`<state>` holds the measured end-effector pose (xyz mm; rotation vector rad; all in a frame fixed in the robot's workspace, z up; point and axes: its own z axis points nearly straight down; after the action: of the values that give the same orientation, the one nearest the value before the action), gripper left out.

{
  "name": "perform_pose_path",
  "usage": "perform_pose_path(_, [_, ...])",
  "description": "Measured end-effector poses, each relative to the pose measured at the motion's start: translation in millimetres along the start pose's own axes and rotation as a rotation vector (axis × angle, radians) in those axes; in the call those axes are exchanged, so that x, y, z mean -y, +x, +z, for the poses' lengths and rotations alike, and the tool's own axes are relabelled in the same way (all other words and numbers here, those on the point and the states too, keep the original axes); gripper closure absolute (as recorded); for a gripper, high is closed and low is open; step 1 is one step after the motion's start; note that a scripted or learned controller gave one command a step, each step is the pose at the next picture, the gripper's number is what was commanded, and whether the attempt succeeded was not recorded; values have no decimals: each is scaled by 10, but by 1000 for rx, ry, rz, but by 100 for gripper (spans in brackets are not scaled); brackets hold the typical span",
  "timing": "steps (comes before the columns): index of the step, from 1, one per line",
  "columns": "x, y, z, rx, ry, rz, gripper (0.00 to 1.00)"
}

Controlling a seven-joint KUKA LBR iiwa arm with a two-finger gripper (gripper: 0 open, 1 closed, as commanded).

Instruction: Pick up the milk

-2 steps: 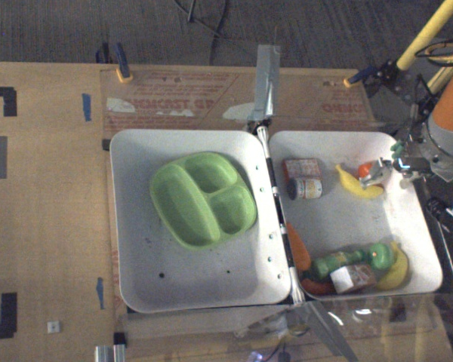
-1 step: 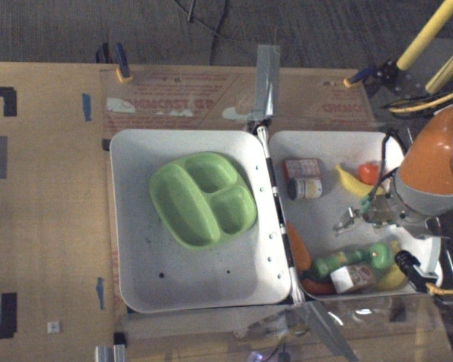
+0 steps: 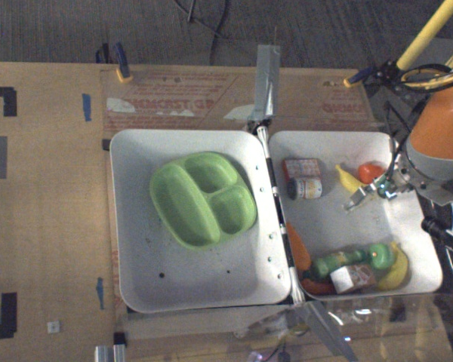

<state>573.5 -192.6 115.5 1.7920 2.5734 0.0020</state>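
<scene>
Bench of tan board [image 3: 45, 225] w/ blue tape bits, dark carpet behind | small white-and-red milk carton [image 3: 352, 278] lying at right bin's [image 3: 340, 225] front edge | green bottle [image 3: 347, 261] touching it, yellow banana [image 3: 396, 268] beside, orange carrot [image 3: 299, 249] left | gripper [image 3: 362, 197] spread apart, holding nothing, well apart from milk | green divided plate [image 3: 202, 198] in left bin [image 3: 136, 262]

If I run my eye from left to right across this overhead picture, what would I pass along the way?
A strip of blue tape on the brown bench → green divided plastic plate in the left white bin → small can lying on its side in the right white bin → yellow banana-shaped toy → red round toy → the robot's metal gripper and grey-and-orange arm.
</scene>
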Motion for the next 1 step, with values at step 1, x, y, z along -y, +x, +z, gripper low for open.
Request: perform_pose_path(1, [745,512,87,-6,7,396,0])
